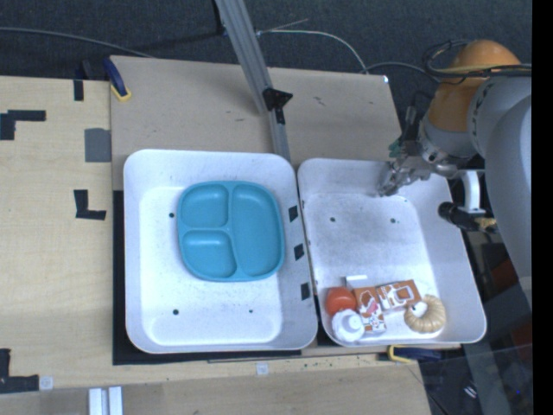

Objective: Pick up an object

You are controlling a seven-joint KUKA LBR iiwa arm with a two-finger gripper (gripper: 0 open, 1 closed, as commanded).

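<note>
Objects (384, 308) cluster in right bin (449, 258) — perhaps four; left bin (147, 232) holds tray (231, 231).

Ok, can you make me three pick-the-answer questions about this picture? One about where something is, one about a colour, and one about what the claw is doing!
1. Where is the blue divided plastic plate?
A. left white bin
B. right white bin
C. on the wooden bench

2. What colour is the band above the arm's wrist?
A. green
B. orange
C. purple

3. Where is the claw?
A. at the right white bin's far edge, away from the toys
B. touching the ring-shaped beige toy
C. on the plate

Answers: 1 A, the plate lies in the left bin. 2 B, the band looks orange. 3 A, the toys sit at the near edge.
</note>
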